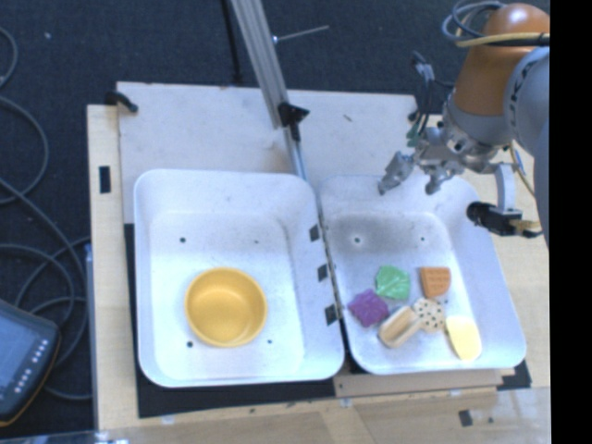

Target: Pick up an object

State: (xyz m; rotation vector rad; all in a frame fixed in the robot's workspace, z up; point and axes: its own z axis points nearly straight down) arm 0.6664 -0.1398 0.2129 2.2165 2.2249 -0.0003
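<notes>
The hand [412, 178] hangs spread and empty over the right bin's [490, 248] far edge. The small pieces crowd its near side, touching; the purple piece [368, 307] and green piece [392, 282] could get nudged aside rather than gripped.

yellow bowl [226, 306], green obj [392, 282], purple obj [368, 308]

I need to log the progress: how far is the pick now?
Nothing looks done yet. The open two-finger gripper hangs over the far rim of the right white bin, holding nothing. The small green crumpled piece, orange block and yellow oblong piece lie in that bin, so approach, grasp and lift remain.
</notes>
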